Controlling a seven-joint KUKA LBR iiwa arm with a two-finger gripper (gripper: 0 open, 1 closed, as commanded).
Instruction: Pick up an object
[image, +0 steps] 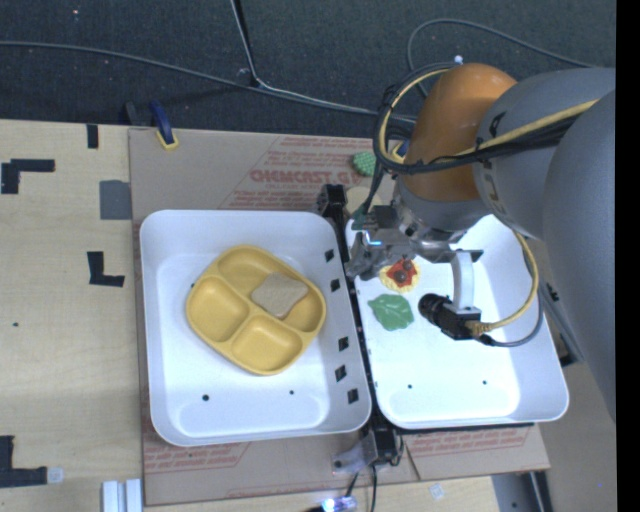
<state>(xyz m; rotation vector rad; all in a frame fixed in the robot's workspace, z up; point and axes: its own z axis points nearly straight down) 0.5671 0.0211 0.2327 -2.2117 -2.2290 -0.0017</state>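
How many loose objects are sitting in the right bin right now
2: a green piece near the right bin's middle left, and a red and yellow piece just above it, beside the gripper. The arm may hide others.

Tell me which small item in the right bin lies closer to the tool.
The red and yellow item, right under the tool; the green item lies further toward the bin's front.

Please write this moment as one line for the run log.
arm: over right bin | gripper: above red toy | green toy: lying free | left bin: yellow plate with bread
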